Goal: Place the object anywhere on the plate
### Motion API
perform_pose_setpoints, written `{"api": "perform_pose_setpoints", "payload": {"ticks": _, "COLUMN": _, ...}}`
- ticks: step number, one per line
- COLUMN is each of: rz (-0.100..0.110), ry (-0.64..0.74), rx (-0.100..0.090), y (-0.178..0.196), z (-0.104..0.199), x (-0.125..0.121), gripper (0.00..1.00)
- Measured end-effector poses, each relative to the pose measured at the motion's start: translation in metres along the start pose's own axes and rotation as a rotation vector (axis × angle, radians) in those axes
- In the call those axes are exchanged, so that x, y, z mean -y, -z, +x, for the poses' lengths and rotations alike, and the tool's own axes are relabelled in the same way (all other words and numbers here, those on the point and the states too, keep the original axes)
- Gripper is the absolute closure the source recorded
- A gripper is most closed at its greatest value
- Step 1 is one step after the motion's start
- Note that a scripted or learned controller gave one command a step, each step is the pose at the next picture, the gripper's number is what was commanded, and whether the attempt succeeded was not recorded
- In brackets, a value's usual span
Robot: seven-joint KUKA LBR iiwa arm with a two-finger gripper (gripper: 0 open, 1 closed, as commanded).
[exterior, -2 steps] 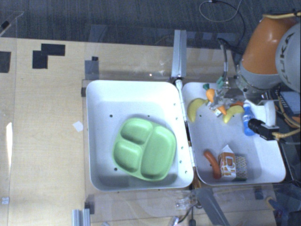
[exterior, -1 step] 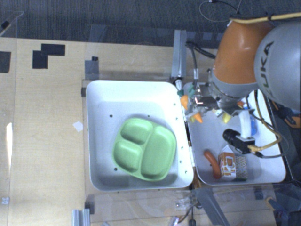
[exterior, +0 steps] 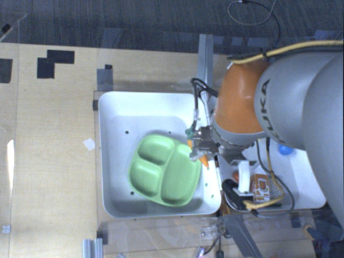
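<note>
Plate [exterior: 164,175], green, lies in white bin [exterior: 115,144]; arm [exterior: 301,106] reads "KUKA".

Black capital letters, seemingly the end of the maker's name "KUKA", are seen running sideways on the grey arm [exterior: 301,98] just beside its orange band [exterior: 239,98], while a brown-and-white packet [exterior: 262,187] in the right bin [exterior: 306,195] carries print too small to be read
</note>
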State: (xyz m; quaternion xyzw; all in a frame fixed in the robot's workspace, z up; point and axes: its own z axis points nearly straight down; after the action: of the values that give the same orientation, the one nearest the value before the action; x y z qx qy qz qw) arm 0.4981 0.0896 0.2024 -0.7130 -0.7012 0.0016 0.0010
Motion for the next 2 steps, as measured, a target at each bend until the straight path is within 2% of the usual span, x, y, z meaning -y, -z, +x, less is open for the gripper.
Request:
{"api": "perform_pose_setpoints", "payload": {"ticks": 1, "rz": -0.002, "ry": 0.167, "rx": 0.0, "y": 0.043, "z": -0.022, "x": -0.035, "gripper": 1.0}}
{"api": "perform_pose_setpoints", "payload": {"ticks": 2, "rz": -0.002, "ry": 0.453, "rx": 0.0, "y": -0.021, "z": -0.01, "x": -0.009, "gripper": 1.0}}
